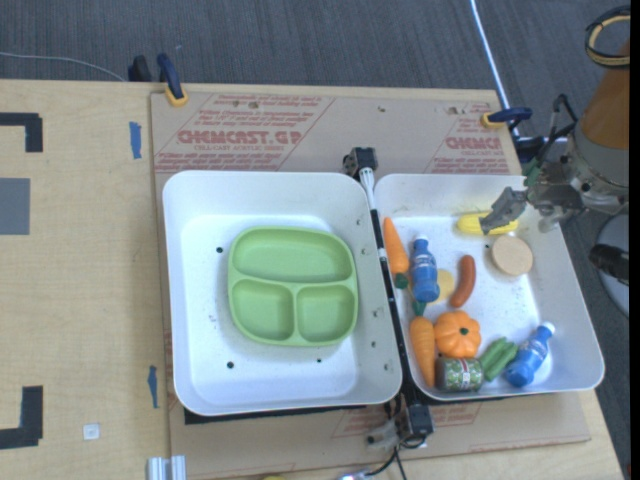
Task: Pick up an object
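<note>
Yellow banana (476, 224) touching hand (505, 211), right bin (575, 298)

KUKA arm (607, 118): grey body with an orange band above the wrist
Yellow ring on the rounded grey link at top; dark cables beside the wrist; grey metal gripper (505, 213) with blocky, angular parts

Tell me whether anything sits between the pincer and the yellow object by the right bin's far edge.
Nothing visible does. The pincer hangs right over the yellow object, with no other item between them. The closest neighbour, the tan round disc, lies just nearer the camera and off to the side.
</note>
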